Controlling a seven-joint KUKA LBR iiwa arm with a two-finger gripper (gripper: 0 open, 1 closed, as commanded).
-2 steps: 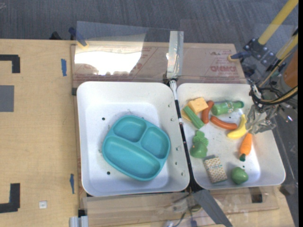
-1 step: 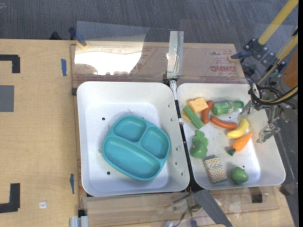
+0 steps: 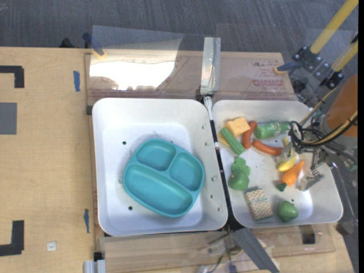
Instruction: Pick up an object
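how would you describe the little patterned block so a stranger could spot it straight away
Look in the right-hand white bin, the one crowded with toy food, and go to its near edge. The patterned block lies there, just left of a round green fruit. It is the one boxy, beige, speckled piece among smooth, plain-coloured ones.

Arm (image 3: pixel 348 110) cut off at right edge; tool (image 3: pixel 311 172) fingers indistinct.

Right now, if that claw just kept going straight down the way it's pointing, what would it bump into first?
Probably the orange carrot-like toy beside the yellow piece, right under the gripper in the right bin. Depth is hard to judge from above.
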